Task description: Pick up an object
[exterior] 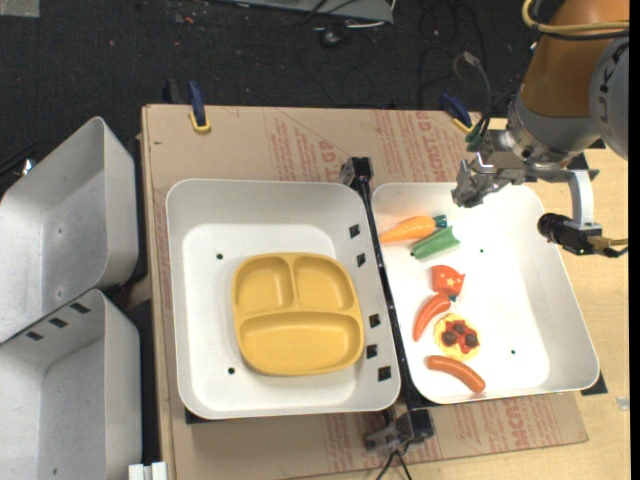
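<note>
Brown board (280,133) (printed red) bears two white bins (190,218) over dark floor (100,38).

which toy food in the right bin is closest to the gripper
The orange carrot, at the top of the pile beside the green pepper. The gripper hangs just above and right of it; the red pieces and the sausage lie farther down the right bin.

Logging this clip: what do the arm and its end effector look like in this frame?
The arm is grey metal with a rounded orange section, ringed by a thin yellowish cable at its top. Its end effector is a compact dark grey metal assembly. A white bracket carrying a small black part hangs beside the wrist.
</note>
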Motion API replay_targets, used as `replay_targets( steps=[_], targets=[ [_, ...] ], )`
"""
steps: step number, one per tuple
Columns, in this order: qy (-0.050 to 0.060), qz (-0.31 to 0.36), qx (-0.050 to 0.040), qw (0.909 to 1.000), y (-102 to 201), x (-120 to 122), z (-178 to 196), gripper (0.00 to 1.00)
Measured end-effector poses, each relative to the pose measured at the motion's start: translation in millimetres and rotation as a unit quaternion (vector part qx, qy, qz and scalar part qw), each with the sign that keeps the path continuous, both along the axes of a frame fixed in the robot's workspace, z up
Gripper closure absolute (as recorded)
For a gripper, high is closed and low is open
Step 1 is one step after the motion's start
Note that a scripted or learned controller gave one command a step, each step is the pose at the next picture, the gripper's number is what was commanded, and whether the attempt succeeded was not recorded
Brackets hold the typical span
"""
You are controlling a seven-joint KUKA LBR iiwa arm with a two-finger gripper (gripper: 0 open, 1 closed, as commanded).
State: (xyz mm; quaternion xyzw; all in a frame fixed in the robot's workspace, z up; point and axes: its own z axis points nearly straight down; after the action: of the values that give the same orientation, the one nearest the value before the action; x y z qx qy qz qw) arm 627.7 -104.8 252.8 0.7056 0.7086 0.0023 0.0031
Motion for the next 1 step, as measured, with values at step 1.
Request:
replay_targets(
  steps=[1],
  targets=[
    [0.004, 0.001, 0.0014, 1.0, 40.8, -23.0, 4.7, 1.0]
  ],
)
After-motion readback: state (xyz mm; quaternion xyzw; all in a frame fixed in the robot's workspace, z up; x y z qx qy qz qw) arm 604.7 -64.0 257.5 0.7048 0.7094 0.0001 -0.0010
